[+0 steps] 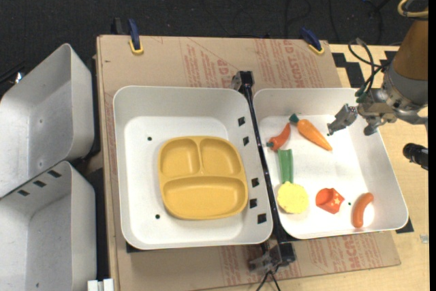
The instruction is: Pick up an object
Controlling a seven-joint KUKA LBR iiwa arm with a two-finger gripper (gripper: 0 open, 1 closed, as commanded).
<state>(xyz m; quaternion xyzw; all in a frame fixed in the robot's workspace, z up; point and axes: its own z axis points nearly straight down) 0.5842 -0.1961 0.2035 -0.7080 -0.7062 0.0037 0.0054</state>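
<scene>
The right bin (381, 167) holds several toy foods: an orange carrot (313, 133), a red chili (280, 137), a green stalk (285, 164) joined to a yellow corn piece (293, 198), a red pepper chunk (330, 200) and an orange-red sausage (362, 209). My gripper (355, 126) hovers over the bin's upper right part, just right of the carrot's thick end. It is open, its fingers spread with nothing between them. The left finger (340, 120) is close to the carrot, but I cannot tell whether they touch.
The left bin (129, 146) holds a yellow divided plate (202, 177). A black divider (255, 146) with clips runs between the bins. Two white tubs (41, 112) stand off the bench at the left. Cables lie on the dark floor behind.
</scene>
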